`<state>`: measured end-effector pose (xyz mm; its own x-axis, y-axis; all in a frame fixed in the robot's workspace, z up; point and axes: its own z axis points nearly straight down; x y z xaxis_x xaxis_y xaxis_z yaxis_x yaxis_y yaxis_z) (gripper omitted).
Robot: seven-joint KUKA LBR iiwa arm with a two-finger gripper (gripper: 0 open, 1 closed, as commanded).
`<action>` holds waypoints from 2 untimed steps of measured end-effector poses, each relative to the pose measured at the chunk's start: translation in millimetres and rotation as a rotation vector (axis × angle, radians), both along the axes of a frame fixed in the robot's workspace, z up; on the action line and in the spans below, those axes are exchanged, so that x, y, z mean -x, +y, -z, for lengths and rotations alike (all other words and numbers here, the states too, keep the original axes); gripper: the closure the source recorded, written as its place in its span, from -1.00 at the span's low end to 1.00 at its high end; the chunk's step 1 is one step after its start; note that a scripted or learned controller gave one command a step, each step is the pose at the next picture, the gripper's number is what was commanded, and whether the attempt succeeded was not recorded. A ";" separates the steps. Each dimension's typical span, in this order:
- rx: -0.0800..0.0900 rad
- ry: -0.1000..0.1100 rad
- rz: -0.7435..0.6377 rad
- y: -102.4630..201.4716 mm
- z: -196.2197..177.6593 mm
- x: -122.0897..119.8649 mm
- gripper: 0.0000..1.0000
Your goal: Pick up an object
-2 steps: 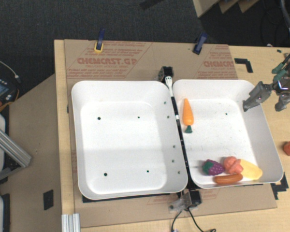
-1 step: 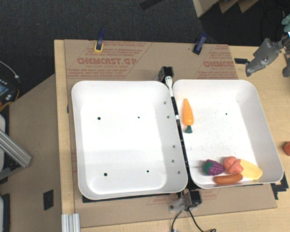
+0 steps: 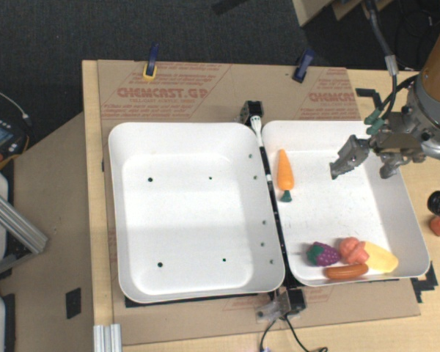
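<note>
Over right bin (image 3: 396, 204), end effector (image 3: 367, 163) open, arm cropped

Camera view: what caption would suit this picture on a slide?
End effector with open fingers above the right bin, which holds a toy carrot and a cluster of toy foods.

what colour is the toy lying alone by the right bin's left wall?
Orange carrot with green tip; camera view.

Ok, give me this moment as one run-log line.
gripper: open, above right bin, holding nothing | carrot: by left wall | grapes, sausage: near front edge | pick: not yet done
</note>
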<state>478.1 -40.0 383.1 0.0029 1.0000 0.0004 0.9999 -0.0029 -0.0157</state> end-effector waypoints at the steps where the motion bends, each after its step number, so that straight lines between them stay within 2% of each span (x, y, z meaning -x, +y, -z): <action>1: -0.001 -0.034 -0.008 44.6 -160.2 -1.8 -1.00; 2: 0.001 0.002 0.000 35.4 8.8 0.2 -1.00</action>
<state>477.9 -4.7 374.3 0.0028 1.0000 -0.0007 0.9998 -0.0028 -0.0175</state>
